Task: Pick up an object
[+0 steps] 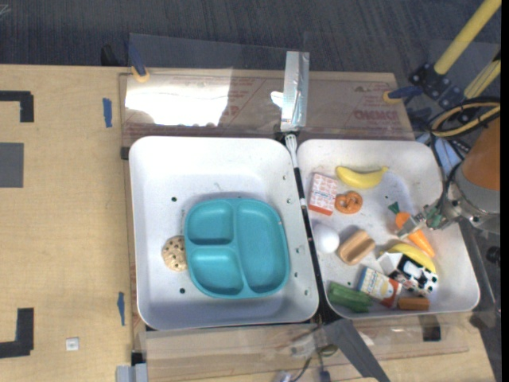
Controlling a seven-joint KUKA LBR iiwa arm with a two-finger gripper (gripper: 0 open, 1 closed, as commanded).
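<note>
Camera view shows the pincer (433, 216) low at the right wall of the right bin (421, 156), at the end of the grey arm (485, 183) with its orange band that comes in from the right. Its tips are small and blurred against the clutter, so I cannot tell how far apart they stand or whether anything sits between them.

Just left of the pincer lies a small orange carrot (407, 221), and just below it a longer orange piece (422, 239) and a yellow item (412, 251). Further below rest a black-and-white toy (417, 275), a small printed carton (377, 281), a reddish sausage shape (413, 302) and a green vegetable (347, 296). Left of the pincer are a bread roll (355, 246), a white ball (328, 240), an orange round slice (348, 202) and a red-and-white box (322, 192); a banana (361, 175) lies up and to the left.

Well to the left, past the divide, the left bin (159, 165) holds a teal divided plate (236, 246) with a cookie (174, 253) touching its left rim.

Both bins sit on a light wooden bench (56, 213) marked with black corner tape and blue tape tabs. Behind the bins lies a glossy clear sheet (199, 94) over cardboard, with an upright metal piece (295, 90) between. Beyond is dark grey carpet (238, 6), and at upper right a yellow pole (471, 24) and coiled cables (465, 118).
</note>
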